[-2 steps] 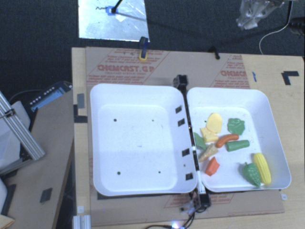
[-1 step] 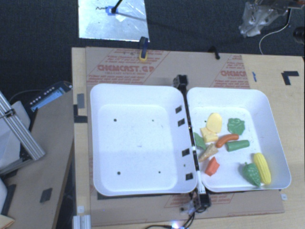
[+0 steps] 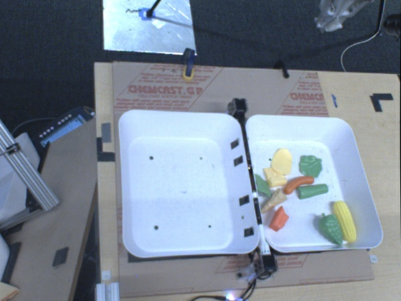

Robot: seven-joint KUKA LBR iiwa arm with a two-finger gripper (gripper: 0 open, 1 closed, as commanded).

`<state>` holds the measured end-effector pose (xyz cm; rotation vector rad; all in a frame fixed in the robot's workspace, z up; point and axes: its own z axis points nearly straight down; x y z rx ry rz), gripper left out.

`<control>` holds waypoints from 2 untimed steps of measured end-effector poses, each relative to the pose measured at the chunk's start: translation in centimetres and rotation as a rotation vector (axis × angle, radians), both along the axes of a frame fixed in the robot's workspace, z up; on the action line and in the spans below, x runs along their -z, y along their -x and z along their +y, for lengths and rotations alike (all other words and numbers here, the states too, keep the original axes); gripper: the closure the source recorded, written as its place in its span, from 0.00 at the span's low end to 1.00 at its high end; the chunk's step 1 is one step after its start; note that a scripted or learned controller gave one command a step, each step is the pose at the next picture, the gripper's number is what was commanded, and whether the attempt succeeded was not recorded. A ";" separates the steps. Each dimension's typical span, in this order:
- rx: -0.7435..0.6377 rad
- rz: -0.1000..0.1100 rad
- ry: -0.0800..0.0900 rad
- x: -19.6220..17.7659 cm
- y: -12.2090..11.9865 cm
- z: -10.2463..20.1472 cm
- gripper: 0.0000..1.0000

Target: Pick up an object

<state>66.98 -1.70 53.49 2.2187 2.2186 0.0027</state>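
Observation:
The right white bin [image 3: 351, 144] holds several toy foods. A yellow corn cob [image 3: 344, 221] lies near its front right corner with a green pepper [image 3: 330, 228] beside it. A green cucumber [image 3: 311, 191] and an orange-red sausage [image 3: 298, 183] lie mid-bin. A green leafy piece [image 3: 309, 165] and a yellow piece [image 3: 282, 160] sit further back. An orange wedge [image 3: 279, 219] and a pale piece [image 3: 273, 199] lie near the bin's left wall. My gripper [image 3: 335, 8] hangs at the top right, beyond the bench's far edge and well away from the bin.
The left white bin [image 3: 182, 124] stands beside the right one, with black clips [image 3: 239, 162] along the shared wall. A shiny metal sheet [image 3: 149, 16] lies at the back left. A yellow clamp [image 3: 188, 73] sits at the bench's far edge. A white cable [image 3: 360, 42] loops near the gripper.

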 end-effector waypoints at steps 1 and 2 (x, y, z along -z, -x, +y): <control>0.000 0.001 -0.001 0.0 0.1 -0.1 1.00; 0.000 0.002 -0.001 0.0 0.7 -0.3 1.00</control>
